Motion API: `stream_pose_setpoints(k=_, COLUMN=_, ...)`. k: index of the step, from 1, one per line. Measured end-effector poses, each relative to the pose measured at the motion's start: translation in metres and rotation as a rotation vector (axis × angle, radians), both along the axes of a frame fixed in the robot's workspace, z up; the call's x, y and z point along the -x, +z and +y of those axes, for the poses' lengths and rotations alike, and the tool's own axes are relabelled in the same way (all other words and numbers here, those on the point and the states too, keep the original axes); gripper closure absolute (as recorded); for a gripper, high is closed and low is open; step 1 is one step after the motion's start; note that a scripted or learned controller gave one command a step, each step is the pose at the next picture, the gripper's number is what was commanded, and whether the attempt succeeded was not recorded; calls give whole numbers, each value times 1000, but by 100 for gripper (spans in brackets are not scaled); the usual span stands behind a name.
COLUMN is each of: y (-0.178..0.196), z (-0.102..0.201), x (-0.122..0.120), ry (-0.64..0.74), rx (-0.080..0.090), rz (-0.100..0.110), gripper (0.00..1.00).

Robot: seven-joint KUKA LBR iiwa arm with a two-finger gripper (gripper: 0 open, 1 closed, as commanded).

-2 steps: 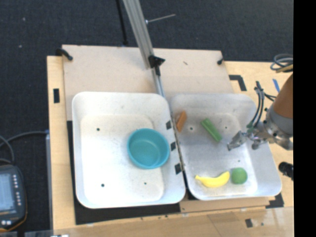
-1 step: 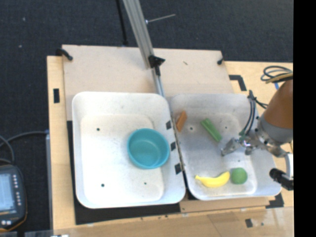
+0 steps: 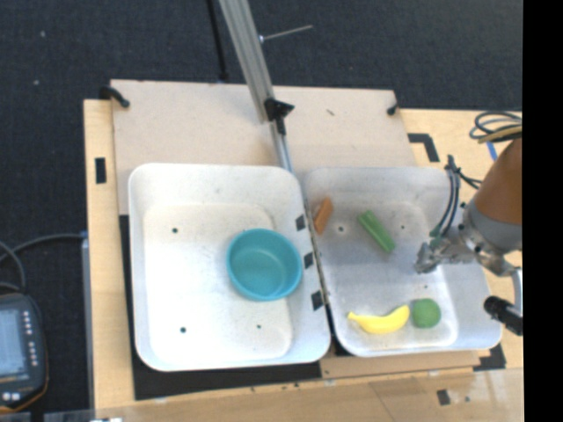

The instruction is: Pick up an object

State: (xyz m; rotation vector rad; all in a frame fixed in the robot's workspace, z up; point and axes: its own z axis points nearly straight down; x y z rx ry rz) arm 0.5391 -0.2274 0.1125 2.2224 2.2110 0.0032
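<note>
Banana (image 3: 380, 321) beside green ball (image 3: 426, 313)

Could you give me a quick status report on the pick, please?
Pincer low over right bin, nothing seen held. Nearest: green ball, banana. Green stick and orange piece farther left.

Arm (image 3: 503, 202): my wrist is grey beneath an orange band.
Cables (image 3: 452, 196): thin dark ones trail along me.
Claw (image 3: 428, 258): small, grey metal.
</note>
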Motion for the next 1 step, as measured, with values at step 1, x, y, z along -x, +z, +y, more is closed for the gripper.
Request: stream_pose_setpoints(k=1, y=63, z=1, x=-8, ry=8, rx=0, rz=-3, gripper=100)
